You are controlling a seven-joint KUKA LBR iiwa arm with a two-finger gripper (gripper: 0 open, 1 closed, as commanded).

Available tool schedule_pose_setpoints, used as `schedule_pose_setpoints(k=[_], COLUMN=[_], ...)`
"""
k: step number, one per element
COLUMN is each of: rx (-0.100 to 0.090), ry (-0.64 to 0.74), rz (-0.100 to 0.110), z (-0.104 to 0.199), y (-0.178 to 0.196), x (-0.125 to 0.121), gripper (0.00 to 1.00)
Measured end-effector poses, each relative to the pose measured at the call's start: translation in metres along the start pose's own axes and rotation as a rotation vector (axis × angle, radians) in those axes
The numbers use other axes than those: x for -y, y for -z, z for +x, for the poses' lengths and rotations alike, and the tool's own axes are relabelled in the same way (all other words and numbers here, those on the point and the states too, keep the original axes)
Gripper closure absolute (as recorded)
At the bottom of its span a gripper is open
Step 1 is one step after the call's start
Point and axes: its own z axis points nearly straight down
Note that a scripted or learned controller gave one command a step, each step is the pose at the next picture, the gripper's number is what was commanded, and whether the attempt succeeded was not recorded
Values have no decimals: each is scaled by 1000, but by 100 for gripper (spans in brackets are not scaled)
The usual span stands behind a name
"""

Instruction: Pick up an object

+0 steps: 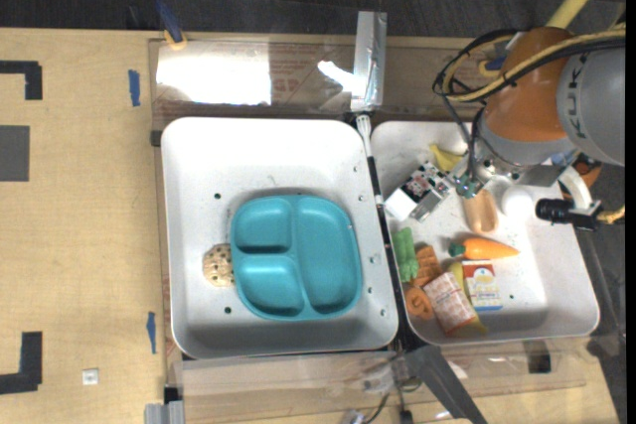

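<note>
Now your tool (475, 182) sits low in the right bin (556, 313), touching a tan sausage-like piece (481, 211); you cannot tell its grip state. Just below that piece lies a carrot (485, 248).

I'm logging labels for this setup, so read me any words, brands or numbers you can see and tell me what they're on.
"KU": dark letters on the grey robot arm, cut off at the picture's edge.
Red and white printed food packet in the right white bin: print too small to read.
Clear plastic sheet behind the bins: faint reddish print, too blurred to read.
</note>
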Motion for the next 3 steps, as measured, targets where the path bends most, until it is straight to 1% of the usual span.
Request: schedule_pose_setpoints(k=[1,2,3], rx=[0,5,0], ry=[-220,-289,-288], rz=[1,-2,3], z=[-6,-68,-66], y=[0,76,72], x=[1,-2,-2], gripper=[0,0,0])
